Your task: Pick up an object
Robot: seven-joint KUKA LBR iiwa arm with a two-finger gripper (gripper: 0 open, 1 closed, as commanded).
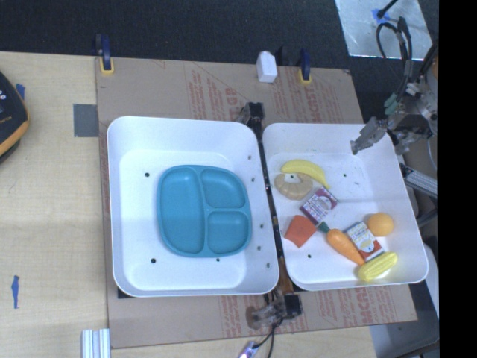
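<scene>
The right bin [417, 267] holds several toy foods. A yellow banana [304, 171] lies over a tan round piece [293, 187]. Beside them are a maroon packet [319, 203], a red-orange block [300, 231], an orange carrot [344, 246], a small white carton [361, 237], an orange ball [381, 224] and a yellow oblong piece [377, 267]. My gripper [384, 143] hovers over the bin's far right corner, well away from the toys. Its fingers [365, 138] are spread open with nothing between them.
The left bin [123, 200] holds a blue divided plate [205, 209]. A white block [267, 66] and blue clamps [105, 53] sit along the cardboard's far edge. A black and yellow device [9, 114] lies at the far left. Cables [393, 36] hang behind the arm.
</scene>
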